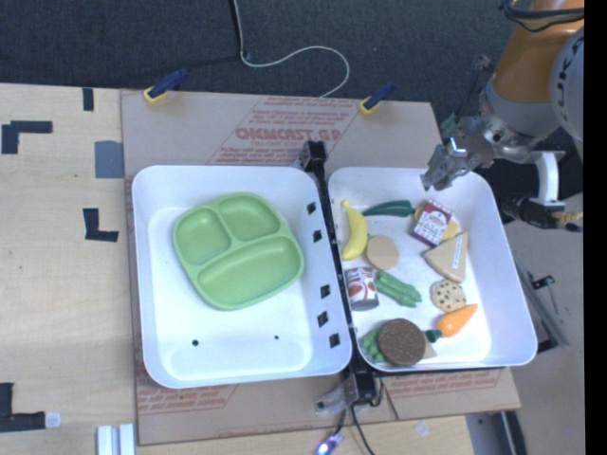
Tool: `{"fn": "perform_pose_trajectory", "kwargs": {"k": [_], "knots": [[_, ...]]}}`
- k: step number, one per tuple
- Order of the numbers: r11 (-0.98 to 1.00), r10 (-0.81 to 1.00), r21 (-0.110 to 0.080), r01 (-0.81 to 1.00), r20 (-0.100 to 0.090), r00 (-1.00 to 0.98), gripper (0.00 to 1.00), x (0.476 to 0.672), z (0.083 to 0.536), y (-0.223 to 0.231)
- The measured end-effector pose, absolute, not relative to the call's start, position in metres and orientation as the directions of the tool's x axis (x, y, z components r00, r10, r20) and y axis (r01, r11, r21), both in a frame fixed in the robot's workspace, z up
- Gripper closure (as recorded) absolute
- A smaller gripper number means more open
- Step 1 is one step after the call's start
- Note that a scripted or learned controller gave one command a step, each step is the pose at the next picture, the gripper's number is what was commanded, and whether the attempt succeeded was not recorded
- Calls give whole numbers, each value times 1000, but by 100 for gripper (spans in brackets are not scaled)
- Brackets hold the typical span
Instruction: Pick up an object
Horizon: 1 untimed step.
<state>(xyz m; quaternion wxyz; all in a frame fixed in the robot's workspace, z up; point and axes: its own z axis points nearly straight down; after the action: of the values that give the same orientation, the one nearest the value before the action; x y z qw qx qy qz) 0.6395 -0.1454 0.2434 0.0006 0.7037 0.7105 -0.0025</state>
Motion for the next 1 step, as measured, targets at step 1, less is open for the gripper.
{"fn": "perform_pose_trajectory", "kwargs": {"k": [1], "knots": [[11, 1000, -3, 1000, -5, -11, 100, 640, 253, -145]]}}
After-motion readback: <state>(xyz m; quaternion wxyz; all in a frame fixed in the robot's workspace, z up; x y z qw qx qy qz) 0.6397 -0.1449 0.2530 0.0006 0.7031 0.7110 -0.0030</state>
